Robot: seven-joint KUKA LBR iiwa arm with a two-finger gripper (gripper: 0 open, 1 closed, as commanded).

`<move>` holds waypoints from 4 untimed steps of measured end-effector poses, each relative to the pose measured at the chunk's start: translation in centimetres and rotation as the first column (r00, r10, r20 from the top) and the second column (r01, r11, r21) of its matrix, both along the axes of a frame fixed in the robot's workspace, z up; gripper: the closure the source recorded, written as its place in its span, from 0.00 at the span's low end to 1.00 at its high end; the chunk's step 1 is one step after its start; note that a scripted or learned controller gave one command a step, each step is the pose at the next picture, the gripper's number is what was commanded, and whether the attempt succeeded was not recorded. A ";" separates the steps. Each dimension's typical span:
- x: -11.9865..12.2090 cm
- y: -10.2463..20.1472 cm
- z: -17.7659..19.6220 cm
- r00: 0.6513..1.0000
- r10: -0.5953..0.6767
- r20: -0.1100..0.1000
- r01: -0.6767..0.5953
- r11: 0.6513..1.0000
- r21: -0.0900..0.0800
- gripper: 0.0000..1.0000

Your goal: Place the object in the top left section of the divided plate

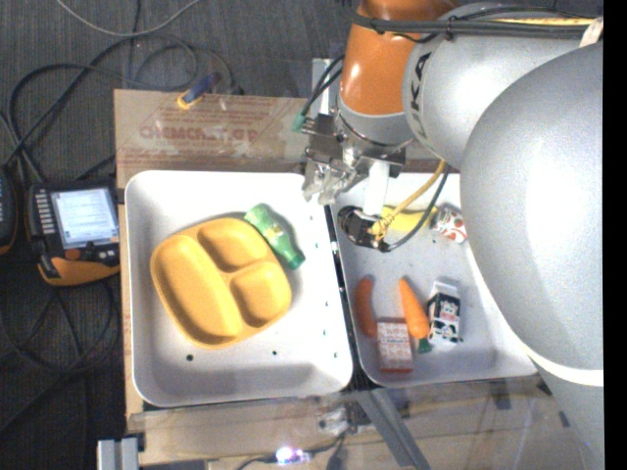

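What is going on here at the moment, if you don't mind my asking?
A grey KUKA arm with an orange band reaches in from the right, and its gripper hangs above the far end of the seam between the two white bins. The yellow divided plate lies in the left bin, with a green object against its upper right rim. A carrot, a sausage, a small red box and a milk carton lie in the right bin.

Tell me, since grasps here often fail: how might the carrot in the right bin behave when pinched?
The carrot looks smooth and tapered, so fingers may slide toward its thin end. Its rounded body could roll if nudged. It looks like a rigid toy, probably light.
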State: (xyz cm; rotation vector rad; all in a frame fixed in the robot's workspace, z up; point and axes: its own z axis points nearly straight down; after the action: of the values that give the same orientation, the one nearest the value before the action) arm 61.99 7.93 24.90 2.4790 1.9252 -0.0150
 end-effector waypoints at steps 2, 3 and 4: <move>4.8 7.2 0.5 0.978 -0.209 0.004 0.209 0.978 0.003 1.00; 4.8 9.4 5.0 0.980 -0.201 0.005 0.201 0.980 0.003 1.00; 4.8 15.0 3.0 0.999 0.053 0.003 -0.053 0.999 0.003 1.00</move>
State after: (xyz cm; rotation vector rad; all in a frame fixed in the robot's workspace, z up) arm 66.80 22.95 27.90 2.4273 1.9901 -0.0088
